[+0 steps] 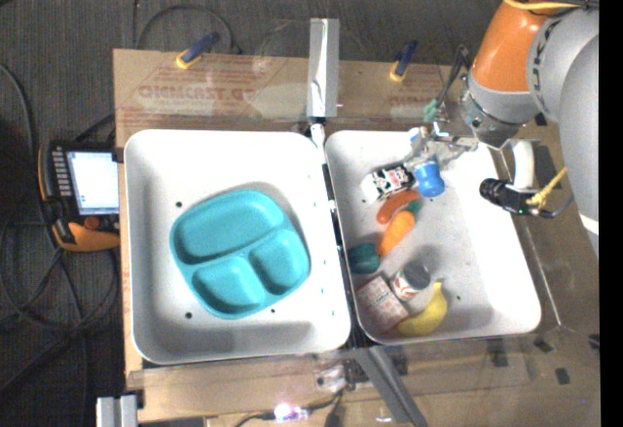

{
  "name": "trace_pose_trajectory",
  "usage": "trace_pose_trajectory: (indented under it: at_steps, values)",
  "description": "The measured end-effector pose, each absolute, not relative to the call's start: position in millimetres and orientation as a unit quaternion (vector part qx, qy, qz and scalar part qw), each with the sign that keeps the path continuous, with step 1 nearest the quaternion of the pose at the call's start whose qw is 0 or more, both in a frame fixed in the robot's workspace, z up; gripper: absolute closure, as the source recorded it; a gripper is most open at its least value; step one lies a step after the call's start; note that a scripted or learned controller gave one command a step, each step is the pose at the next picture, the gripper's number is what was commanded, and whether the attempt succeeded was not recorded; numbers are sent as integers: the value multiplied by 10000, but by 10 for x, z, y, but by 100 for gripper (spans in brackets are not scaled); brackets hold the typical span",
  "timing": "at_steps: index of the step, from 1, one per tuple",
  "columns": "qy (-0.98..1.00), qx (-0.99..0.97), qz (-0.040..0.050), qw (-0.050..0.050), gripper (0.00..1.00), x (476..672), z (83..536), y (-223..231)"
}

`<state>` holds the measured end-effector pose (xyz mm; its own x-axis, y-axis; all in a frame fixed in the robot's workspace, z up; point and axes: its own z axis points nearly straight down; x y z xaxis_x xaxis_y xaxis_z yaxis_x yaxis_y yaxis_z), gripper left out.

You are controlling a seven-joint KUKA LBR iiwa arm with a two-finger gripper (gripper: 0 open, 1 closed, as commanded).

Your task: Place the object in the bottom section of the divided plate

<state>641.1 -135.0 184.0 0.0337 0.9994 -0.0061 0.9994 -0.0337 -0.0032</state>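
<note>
nearest lie the banana (425, 314), a small carton (382, 302) and a grey can (416, 275); then the carrot (397, 226) and the toy car (390, 180), all in the right bin (506, 260). the gripper (429, 162) hovers by the car; i cannot tell its state. pick one loose piece cleanly, lift clear of the bin wall, then lower it into the blue plate (239, 250)'s bottom section in the left bin (156, 172).

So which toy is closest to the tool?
The blue toy, right beside the tool in the right bin. The carrot and banana lie farther off.
</note>
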Motion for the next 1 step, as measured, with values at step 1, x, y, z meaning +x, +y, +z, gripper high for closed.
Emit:
trace_pose_trajectory:
  at_steps: [1]
  values:
    - [7146,6995,-12,-21,100,5343,1824,-739]
